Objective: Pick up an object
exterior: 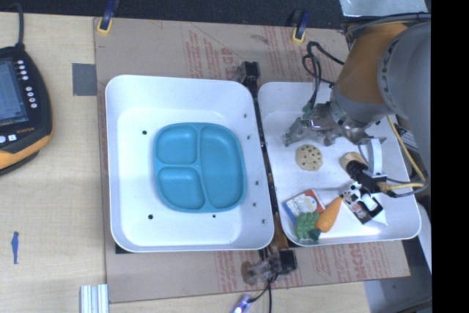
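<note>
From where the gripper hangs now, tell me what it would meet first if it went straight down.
Probably the bare floor of the right bin. The gripper hangs over the bin's upper part, and the cookie lies just toward the near side of it. Height cannot be judged from this slanted view, so it might clip the cookie's edge.

Tray [199,165] in left bin [128,157]; cookie [309,157], carrot [330,214] in right bin [275,157] (carrot nearer camera).

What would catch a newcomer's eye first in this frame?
The blue divided plate lies alone in the left bin. The grey arm with its orange band reaches into the right bin, its gripper just above a cookie, with a toy carrot nearer the front.
</note>
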### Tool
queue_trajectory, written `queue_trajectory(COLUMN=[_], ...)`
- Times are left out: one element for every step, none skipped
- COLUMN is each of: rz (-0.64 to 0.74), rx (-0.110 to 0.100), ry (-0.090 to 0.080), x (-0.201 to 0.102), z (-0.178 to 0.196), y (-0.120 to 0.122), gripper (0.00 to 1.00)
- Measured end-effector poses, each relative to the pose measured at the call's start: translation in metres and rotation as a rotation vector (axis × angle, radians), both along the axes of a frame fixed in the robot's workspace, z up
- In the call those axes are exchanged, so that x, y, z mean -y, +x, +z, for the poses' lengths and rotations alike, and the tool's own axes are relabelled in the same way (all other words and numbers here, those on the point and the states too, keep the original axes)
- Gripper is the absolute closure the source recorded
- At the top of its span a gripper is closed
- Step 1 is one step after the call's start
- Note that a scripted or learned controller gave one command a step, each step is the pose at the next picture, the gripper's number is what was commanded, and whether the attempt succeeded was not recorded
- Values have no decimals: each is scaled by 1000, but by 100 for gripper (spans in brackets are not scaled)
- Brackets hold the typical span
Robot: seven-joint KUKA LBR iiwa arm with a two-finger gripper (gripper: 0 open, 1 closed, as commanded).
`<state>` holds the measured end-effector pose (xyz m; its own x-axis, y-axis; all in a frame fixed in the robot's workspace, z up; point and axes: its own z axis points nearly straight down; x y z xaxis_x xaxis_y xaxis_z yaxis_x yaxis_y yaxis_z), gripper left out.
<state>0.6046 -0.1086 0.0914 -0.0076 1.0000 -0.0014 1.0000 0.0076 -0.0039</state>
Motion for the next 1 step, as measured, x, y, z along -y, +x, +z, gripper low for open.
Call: queue_trajectory(rz=[-2], rx=[-1], ry=[1], x=[8], z=[0], y=[-32], gripper=[0])
